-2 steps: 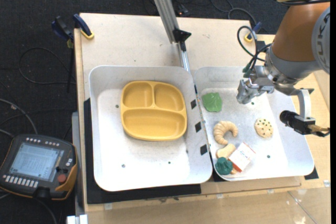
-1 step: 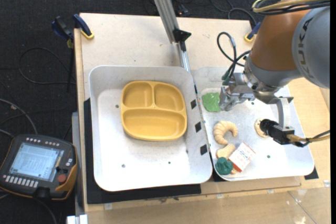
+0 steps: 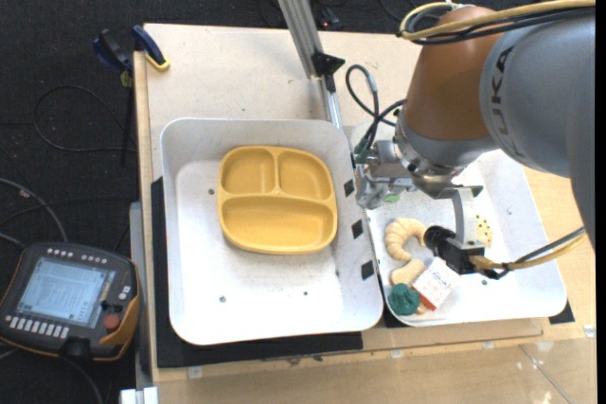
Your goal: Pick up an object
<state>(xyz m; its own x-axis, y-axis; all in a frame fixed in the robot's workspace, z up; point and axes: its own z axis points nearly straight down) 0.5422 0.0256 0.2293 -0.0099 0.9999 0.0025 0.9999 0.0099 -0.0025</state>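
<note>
Yellow plate [image 3: 277, 200] in left bin [image 3: 189, 232], well left of the fingers [image 3: 377, 187]. Fingers apart or together: cannot tell. Nothing seen held. Just right of them and a bit nearer, in right bin [image 3: 525, 284]: pale curl [image 3: 405, 237], green lump [image 3: 404, 299], small box [image 3: 435, 287]. Nothing picked up yet. Grabbing and lifting left to do.

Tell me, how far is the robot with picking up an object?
Done: the arm is over the right bin. In hand: the gripper hangs near the beige curved toy; a grasp I cannot confirm. Left: the toy, green piece and small box lie in that bin, the yellow plate in the left bin; nothing looks lifted.
</note>
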